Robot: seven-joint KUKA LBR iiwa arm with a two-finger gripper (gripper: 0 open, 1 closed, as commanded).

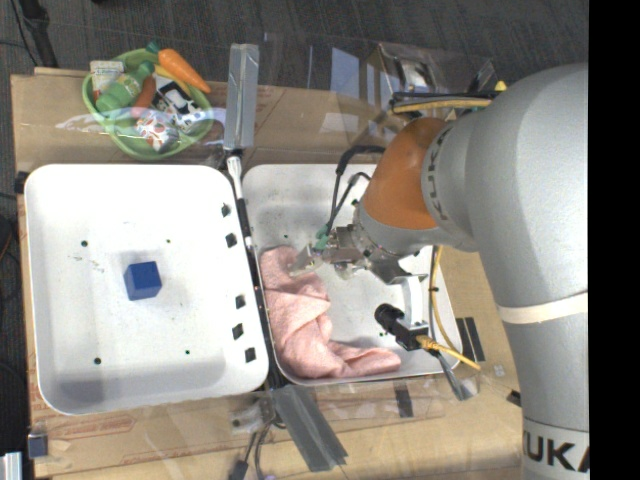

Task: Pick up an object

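Grey arm (pixel 520 198) over the right bin (pixel 300 183), its gripper (pixel 325 251) low at the pink cloth (pixel 300 318).
Crumpled and soft, the cloth lies along that bin's left wall, likely the target; finger state cannot be told. A blue cube (pixel 143 279) sits alone in the left bin (pixel 60 368); a green bowl (pixel 140 143) of toys rests on the bench.

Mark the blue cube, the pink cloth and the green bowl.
blue cube (pixel 143 279), camera view, its top face.
pink cloth (pixel 298 320), camera view, middle of the folds.
green bowl (pixel 150 149), camera view, near rim.
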